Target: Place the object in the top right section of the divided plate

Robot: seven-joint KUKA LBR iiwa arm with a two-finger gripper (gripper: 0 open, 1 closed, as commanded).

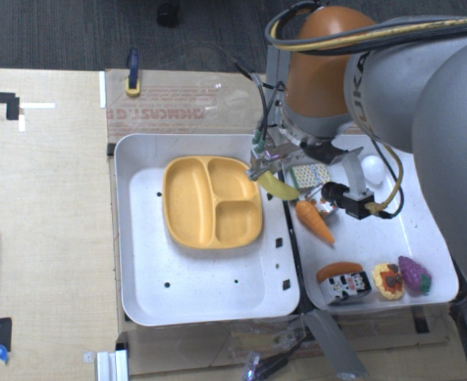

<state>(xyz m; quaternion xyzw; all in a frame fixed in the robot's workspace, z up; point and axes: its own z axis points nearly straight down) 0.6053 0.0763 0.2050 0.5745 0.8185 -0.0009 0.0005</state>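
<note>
**Pincer at plate's right rim, yellow piece in its grip**

Pincer sits low over the seam between the two bins, at the right edge of the plate. A yellow-green curved piece, likely a toy banana, pokes out from under the fingertips, so the fingers look clamped on it; view is cluttered there, so the grip is not certain. Banana hangs just right of the plate's top right section, over the left bin's right wall, not in the plate.

Plate is yellow, three sections, lying in the left bin toward its upper middle.

Writing: red print on the clear sheet above the left bin, upside down and too blurred to read fully.

Arm comes in from the right, grey link large at upper right, orange band above the wrist, wrist pointing down, cables looped around it.

Right bin: carrot just below-right of the pincer, a checkered item beside the wrist, white egg-like thing, a red-topped item, small pizza-like toy, purple grapes.

Table is pale wood, left of the bins.
</note>
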